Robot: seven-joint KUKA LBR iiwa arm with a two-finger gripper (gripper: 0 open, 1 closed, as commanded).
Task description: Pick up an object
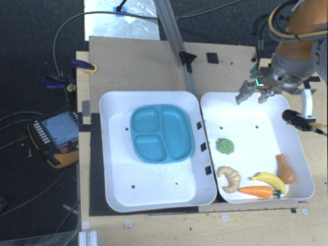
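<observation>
The pincer, spread and grasping nothing, is seen above the right bin's far rim; an approach is judged underway, a descent required.

The arm is cut off by the top and right edges above its orange band.

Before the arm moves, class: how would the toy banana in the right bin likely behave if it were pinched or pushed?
The banana looks like smooth moulded plastic, so probably stiff, light and a bit slippery. Its curved shape suggests it may pivot or slide rather than roll. It lies against the carrot, so a push would likely nudge that too. The gripper hovers open at the far edge.
</observation>
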